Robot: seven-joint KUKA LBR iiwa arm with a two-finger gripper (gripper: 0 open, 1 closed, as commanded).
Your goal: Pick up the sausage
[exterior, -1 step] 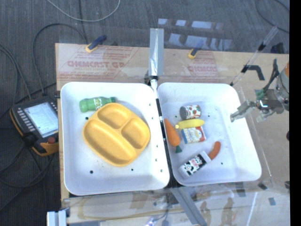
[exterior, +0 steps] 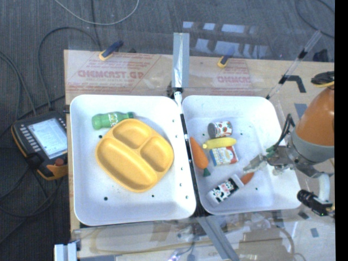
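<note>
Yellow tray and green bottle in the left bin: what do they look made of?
Yellow tray: looks like molded plastic, semi-gloss; uniform colour, rounded compartment walls, soft highlights. Green bottle: probably plastic too, glossy, with a paler label band around its middle; too small to be sure. Both lie in the left bin, which looks like matte white plastic.

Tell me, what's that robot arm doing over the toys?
The robot arm's gripper is low over the right bin, beside a small reddish sausage. Close by lie a carrot, a banana, a can and a cow-print carton. The left bin has a yellow plate and green bottle.
</note>
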